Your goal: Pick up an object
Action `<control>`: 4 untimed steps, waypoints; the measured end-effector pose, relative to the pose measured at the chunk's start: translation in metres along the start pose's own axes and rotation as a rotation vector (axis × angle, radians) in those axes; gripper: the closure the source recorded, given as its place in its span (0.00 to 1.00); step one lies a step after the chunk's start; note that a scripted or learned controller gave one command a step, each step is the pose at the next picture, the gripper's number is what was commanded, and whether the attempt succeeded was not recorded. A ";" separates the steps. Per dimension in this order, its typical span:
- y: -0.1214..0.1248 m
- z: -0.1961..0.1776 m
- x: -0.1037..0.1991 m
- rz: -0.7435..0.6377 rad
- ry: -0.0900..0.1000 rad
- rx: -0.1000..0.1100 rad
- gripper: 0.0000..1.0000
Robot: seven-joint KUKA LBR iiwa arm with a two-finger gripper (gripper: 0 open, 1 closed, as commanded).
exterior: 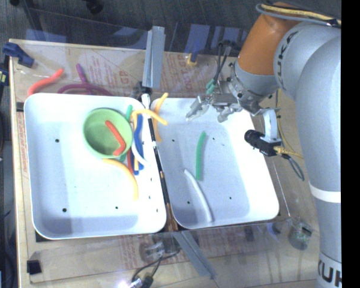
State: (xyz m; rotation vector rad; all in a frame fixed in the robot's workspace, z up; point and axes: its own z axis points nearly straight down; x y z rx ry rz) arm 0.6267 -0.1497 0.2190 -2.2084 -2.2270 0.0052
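Note:
My gripper (210,111) hangs over the far part of the right bin (252,185), open with nothing between its fingers. Below it and slightly nearer lies a green stick (200,155) on the bin floor, apart from the gripper. A pale grey stick (198,195) lies nearer the bin's front. In the left bin (60,185) stands a green bowl (102,134) with a red stick (116,132) in it.
Yellow sticks (151,111), a blue stick (138,140) and a curved yellow one (127,171) crowd the left bin's right side, some over the rim between bins. An orange stick (46,81) and a purple hose (84,89) lie on the bench behind the left bin.

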 end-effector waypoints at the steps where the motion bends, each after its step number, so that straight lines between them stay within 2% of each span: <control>1: 0.019 0.121 -0.038 0.120 0.000 -0.001 0.00; 2: -0.004 0.128 -0.030 0.065 0.001 -0.001 0.00; 3: -0.003 0.117 -0.030 0.063 -0.001 -0.002 1.00; 4: 0.010 0.014 0.007 -0.208 -0.003 -0.006 1.00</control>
